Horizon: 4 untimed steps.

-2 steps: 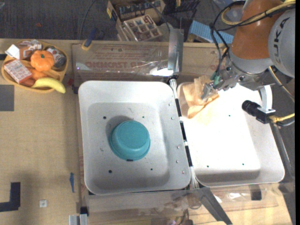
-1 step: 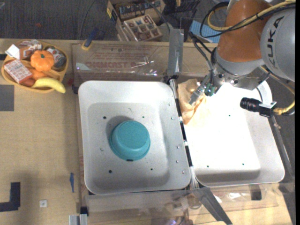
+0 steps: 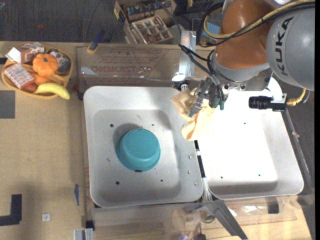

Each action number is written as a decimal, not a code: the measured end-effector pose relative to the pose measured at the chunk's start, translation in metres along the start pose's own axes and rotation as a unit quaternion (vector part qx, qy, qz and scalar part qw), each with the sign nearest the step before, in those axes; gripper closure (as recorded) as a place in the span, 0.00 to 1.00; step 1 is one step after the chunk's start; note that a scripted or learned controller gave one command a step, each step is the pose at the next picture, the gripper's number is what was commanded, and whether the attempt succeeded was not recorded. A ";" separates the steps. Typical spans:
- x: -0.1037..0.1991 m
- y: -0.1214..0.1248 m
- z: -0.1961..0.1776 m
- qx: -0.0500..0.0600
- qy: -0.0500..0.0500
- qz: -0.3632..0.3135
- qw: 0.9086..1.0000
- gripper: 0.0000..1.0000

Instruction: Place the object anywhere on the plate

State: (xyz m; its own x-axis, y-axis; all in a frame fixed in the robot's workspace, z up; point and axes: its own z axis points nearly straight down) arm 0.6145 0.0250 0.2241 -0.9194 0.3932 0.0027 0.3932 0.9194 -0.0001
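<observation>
- Object (image 3: 192, 116) off the plate (image 3: 139, 149) for now: a crumpled tan and orange soft thing, cloth or paper by the look of it, hanging up at the seam between the left bin (image 3: 100, 114) and the right bin (image 3: 260, 154).
- Upper end caught at the gripper (image 3: 202, 100); fingers apparently closed narrow on that top fold, though the exact pinch is small and partly hidden by the wrist hardware.
- Judged as mid-carry: pickup seemingly done, release onto the plate yet to come.
- Plate, teal and round, sitting near the middle of the left bin, well apart from the object and lower left of it in the camera view.
- Left to do, by estimate: travel left and down-frame across the bin's raised rim, then lower and let go over the teal surface.
- Long axis of the object running roughly from the gripper toward the lower left, top end paler tan, bottom tip orange and pointing down toward the bins' shared rim.
- Lower tip close to or just over that rim; touching or not, impossible to tell.
- Limp hang suggests swing or drag during travel, so some risk of the tail snagging the rim or landing partly off the plate.
- Fruit basket (image 3: 35, 71) on the tabletop at upper left, far from the action.
</observation>
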 end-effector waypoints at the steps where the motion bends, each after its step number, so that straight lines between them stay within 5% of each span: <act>1: 0.035 0.032 -0.008 -0.001 0.000 -0.197 0.980 1.00; 3: 0.100 0.108 0.005 0.000 0.000 -0.201 0.980 1.00; 4: 0.100 0.108 0.004 0.000 0.000 -0.200 0.980 0.00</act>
